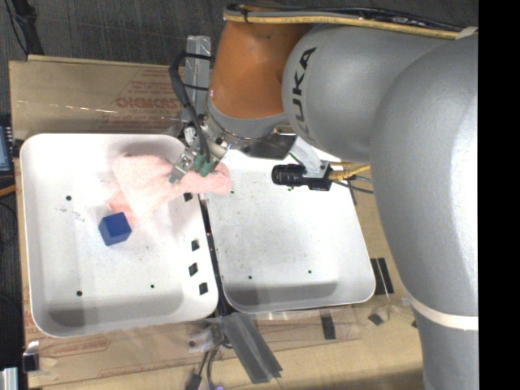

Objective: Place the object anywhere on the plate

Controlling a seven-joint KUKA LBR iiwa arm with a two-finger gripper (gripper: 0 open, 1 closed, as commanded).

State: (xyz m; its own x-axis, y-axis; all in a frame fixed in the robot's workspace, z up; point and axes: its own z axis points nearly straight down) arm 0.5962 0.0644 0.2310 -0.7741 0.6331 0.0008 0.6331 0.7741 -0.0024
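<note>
Two bins are set side by side, the left bin (49, 218) and the right bin (292, 250). A cloth (150, 181) is draped across their shared rim, mostly in the left bin, where a cube (115, 228) lies just before it. The gripper (191, 167) is positioned over the cloth's right part.

The grey arm with its orange band (244, 63) fills the upper right of the frame, its two-finger gripper (193, 166) low over a crumpled pink cloth (146, 184) draped across the upper right of the left white bin (49, 299). A small blue cube (115, 227) sits lower left of the cloth. The right white bin (284, 250) adjoins it.
</note>
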